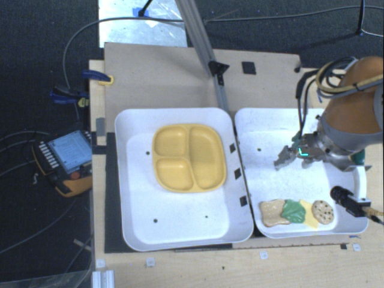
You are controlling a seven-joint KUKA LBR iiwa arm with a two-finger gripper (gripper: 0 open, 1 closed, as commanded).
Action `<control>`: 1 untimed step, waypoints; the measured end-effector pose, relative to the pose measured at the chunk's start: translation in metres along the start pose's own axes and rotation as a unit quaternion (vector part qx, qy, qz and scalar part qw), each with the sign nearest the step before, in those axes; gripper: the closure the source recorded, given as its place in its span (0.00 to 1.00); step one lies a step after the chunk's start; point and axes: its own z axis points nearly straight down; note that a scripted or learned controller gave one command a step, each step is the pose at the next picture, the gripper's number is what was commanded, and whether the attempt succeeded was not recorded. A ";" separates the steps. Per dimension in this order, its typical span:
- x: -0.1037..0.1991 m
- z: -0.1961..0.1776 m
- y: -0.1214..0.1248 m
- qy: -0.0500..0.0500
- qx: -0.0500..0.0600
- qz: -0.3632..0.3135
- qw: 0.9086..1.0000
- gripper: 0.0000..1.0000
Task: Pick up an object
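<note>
Claw [292, 158] over right bin [264, 125], spread, gripping nothing. Toy food cluster [297, 212] grouped at near rim, within reach. Yellow divided plate [189, 158] alone in left bin [135, 179].

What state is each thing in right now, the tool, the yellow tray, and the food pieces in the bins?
tool: hanging over the right bin's floor, nothing between its fingers
yellow tray: lying flat in the left bin, its three compartments bare
toast slice: flat near the right bin's front edge
green leaf: overlapping the toast slice
cheese slice: flat, partly under the leaf
cookie: flat beside the cheese
</note>
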 end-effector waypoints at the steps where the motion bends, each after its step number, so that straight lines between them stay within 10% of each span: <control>1: 0.000 -0.001 0.001 0.000 -0.001 0.000 1.000 0.00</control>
